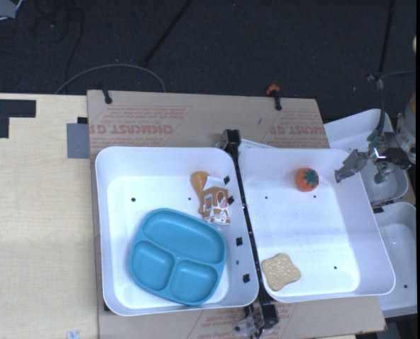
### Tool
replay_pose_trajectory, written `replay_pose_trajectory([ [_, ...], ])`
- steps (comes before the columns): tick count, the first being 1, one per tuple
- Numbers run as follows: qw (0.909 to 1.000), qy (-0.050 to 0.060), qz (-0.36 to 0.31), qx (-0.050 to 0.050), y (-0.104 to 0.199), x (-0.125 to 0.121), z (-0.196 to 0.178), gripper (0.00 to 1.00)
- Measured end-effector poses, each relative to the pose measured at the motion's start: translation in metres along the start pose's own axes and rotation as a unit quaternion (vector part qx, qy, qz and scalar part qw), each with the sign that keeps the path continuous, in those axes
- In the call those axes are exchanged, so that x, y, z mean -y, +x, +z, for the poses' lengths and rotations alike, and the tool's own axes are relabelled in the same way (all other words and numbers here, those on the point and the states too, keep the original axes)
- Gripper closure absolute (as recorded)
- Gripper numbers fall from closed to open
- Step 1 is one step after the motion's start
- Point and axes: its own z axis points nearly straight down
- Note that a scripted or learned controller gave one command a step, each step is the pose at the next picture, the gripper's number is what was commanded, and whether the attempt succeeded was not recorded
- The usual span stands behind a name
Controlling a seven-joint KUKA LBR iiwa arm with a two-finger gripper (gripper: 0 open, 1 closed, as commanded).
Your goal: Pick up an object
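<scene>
Camera view, looking down at two bins: left bin (111, 189) and right bin (351, 253) sitting side by side. Gripper (368, 164) hanging over the right bin's far right rim, fingers looking spread apart, nothing between them.

Eyeing the tomato (307, 179) as the likely target, sitting near the back of the right bin, well apart from the gripper. Probably light, hard plastic, round and a bit slippery, so guessing at rolling away if pinched off-centre. Best going straight down across the middle.

Toast (280, 271) lying flat at the front left of the same bin; thin and stiff-looking, awkward to get under, so needing an edge grab.

Counting the rest: one blue tray (178, 255), big and shallow, filling much of the left bin; one small carton (215, 206) just beside its back edge; one tan drumstick-ish thing (199, 181) touching the carton. Five loose objects total, two bins.
</scene>
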Motion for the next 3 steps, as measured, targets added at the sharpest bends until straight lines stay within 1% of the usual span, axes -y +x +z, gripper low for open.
replay_pose_trajectory([
  [1,1.0000,-0.006,-0.001,0.001,0.000,-0.002,-0.007,0.00],
  [2,1.0000,-0.004,-0.001,0.001,-0.001,0.000,0.037,0.00],
  [3,1.0000,-0.003,-0.001,0.000,0.002,0.001,0.101,0.00],
])
